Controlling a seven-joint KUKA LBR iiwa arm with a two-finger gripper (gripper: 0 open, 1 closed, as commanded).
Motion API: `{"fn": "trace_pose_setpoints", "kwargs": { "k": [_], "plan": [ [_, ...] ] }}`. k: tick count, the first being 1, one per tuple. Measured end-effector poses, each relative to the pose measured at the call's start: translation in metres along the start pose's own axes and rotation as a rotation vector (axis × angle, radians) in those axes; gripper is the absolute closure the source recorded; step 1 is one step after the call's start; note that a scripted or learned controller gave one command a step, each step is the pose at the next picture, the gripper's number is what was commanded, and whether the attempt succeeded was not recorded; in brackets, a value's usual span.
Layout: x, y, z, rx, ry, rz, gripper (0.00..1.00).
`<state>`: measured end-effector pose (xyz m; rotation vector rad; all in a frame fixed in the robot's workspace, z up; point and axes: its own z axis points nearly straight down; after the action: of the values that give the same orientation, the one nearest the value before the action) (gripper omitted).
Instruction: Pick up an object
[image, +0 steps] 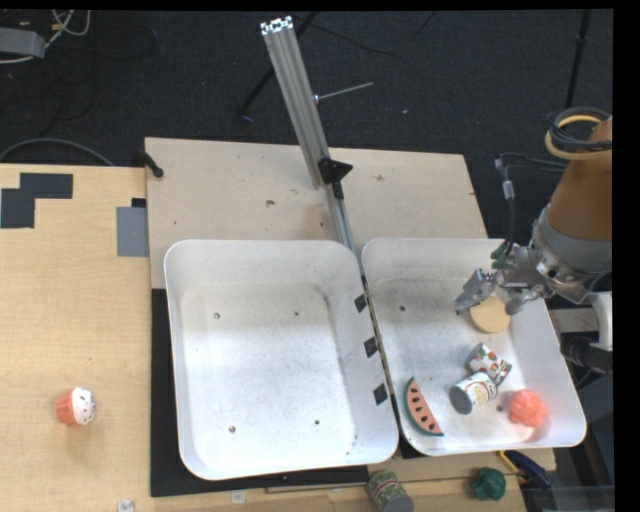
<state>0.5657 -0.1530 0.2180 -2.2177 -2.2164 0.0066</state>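
In the right bin (430, 270) lie a round tan disc (490, 317), a small printed can (476, 390) on its side, a crumpled printed wrapper (491, 360), a watermelon slice (422, 408) and an orange-red ball (526, 408). My gripper (497, 290) hangs low over the bin's far right part, right at the tan disc's upper edge. Its grey fingers (474, 291) are spread apart, with nothing between them.
The left bin (200, 300) lies beside it, split off by a slanted aluminium rail (305, 110). On the wooden bench at the left sits a small orange-and-white toy (76, 406). A green object (488, 484) and a dark can (386, 490) lie below the bins.
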Motion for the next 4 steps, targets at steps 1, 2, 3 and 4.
{"fn": "trace_pose_setpoints", "kwargs": {
  "k": [1, 2, 3, 4],
  "plan": [
    [-0.007, -0.004, 0.060, 0.002, 0.001, 0.000, 0.00],
    [-0.004, 0.002, 0.107, 0.000, 0.001, 0.000, 0.00],
    [-0.006, 0.003, 0.094, -0.003, 0.000, 0.004, 1.00],
    [-0.006, -0.007, 0.041, -0.010, -0.002, 0.006, 1.00]
  ]
}}
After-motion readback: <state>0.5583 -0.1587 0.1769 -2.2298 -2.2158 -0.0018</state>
